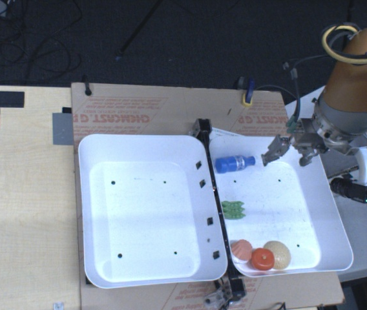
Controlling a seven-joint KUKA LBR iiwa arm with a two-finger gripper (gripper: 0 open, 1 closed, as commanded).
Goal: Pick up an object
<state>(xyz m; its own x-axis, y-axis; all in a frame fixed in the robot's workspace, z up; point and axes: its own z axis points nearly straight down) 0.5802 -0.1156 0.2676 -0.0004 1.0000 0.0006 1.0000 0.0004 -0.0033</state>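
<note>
The arm reaches in from the counter's right edge, and its pincer [288, 151] hangs over the far edge of the right bin [313, 192], fingers spread apart with nothing between them. Just beside it, toward the divider, a blue bottle [234, 164] lies on its side in the far left corner of that bin, its white cap pointing at the pincer, close but not touching. Nearer the middle of the bin's left wall sits a small green object [233, 210], well apart from the pincer. Down in the near left corner three round things crowd together: a pink piece [241, 249], a red round object [262, 259] and a pale tan ball [279, 253], all touching or nearly so. The left bin [99, 173] lies alongside, and brown cardboard [138, 112] lies under both bins.
</note>
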